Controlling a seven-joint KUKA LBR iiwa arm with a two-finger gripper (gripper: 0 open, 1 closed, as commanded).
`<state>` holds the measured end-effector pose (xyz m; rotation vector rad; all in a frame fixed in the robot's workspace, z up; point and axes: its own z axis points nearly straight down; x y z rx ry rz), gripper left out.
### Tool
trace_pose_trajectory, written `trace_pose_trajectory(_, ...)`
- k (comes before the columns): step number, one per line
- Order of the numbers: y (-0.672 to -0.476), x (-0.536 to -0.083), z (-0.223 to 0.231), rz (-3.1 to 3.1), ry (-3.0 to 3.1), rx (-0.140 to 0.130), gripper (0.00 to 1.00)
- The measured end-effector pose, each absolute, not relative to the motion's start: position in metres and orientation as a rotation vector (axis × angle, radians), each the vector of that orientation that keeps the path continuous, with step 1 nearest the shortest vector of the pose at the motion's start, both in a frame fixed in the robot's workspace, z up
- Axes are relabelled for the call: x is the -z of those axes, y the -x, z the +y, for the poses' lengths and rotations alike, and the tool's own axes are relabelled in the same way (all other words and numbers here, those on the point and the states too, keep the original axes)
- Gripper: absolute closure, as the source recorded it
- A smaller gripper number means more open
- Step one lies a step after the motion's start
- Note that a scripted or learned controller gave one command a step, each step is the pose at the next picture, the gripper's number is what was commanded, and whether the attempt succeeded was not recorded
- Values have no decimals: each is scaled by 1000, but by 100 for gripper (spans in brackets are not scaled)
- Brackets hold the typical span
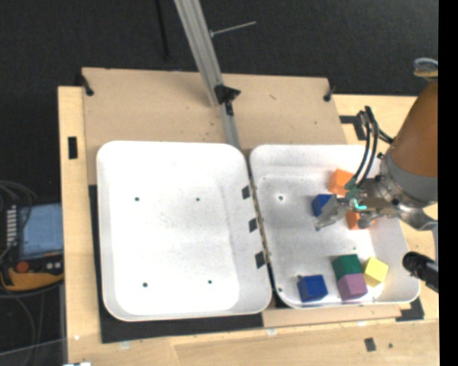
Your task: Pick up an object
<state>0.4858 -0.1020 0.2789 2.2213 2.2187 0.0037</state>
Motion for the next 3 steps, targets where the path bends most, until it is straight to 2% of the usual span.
trace_pose_trajectory(1,-485,-237,-102,2220,-2226,5,0)
trace_pose_trajectory(3,-488,-147,-100,2220,-2226,6,0)
